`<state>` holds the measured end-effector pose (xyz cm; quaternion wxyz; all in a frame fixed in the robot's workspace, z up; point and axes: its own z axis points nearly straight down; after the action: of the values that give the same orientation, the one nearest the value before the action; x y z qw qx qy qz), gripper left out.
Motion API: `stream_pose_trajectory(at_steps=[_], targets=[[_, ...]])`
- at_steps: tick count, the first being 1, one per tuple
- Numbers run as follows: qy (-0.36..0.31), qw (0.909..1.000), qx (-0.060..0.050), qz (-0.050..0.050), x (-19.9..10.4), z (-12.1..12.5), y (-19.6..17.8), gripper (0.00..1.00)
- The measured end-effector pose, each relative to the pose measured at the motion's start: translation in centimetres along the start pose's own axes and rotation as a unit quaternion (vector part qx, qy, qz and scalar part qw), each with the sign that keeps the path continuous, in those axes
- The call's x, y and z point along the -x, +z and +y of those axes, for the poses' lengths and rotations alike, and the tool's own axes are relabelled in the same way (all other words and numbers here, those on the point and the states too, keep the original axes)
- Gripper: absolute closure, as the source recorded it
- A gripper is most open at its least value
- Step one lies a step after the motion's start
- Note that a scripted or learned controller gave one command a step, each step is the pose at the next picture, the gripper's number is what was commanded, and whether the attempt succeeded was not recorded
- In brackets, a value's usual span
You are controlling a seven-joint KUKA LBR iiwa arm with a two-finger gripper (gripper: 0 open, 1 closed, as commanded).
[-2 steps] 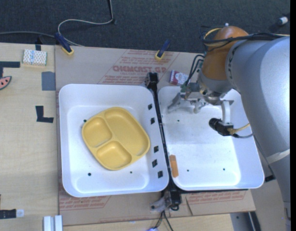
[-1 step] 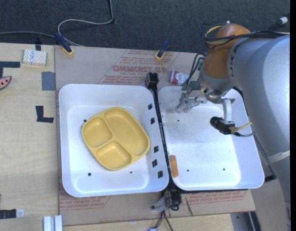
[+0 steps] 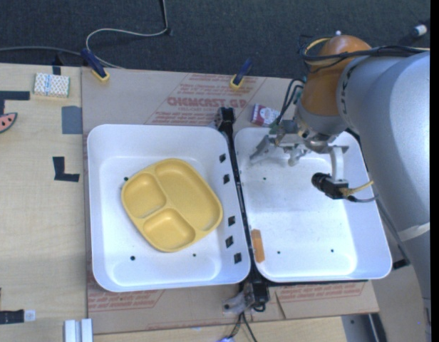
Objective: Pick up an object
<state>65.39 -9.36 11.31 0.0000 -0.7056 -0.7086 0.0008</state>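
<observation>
While the tool [image 3: 278,150] hangs spread and unladen over the right bin [image 3: 312,262], the tray [image 3: 171,204] awaits pickup.

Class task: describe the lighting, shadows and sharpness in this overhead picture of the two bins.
Camera view: even, bright light; soft shadow under the yellow tray in the left bin; the right bin looks washed out; the gripper appears slightly soft, the nearby arm large and blurred.

We see the gripper [image 3: 276,151] over the far edge of the right bin [image 3: 312,262], fingers spread, nothing between them. Yellow divided plate [image 3: 171,203] sits in the left bin [image 3: 105,262], well left of it. Small orange object [image 3: 257,245] lies near-left of it.
</observation>
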Motion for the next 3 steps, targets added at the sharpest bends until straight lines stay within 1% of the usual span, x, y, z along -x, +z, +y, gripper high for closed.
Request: stream_pose_trajectory(at_steps=[1, 2, 3], targets=[[0.0, 1.0, -0.001, 0.001, -0.1, 0.0, -0.9, 1.0], [0.0, 1.0, -0.001, 0.001, -0.1, 0.0, -0.9, 0.0], [0.003, 1.0, -0.001, 0.001, 1.7, -11.2, 2.8, 0.0]])
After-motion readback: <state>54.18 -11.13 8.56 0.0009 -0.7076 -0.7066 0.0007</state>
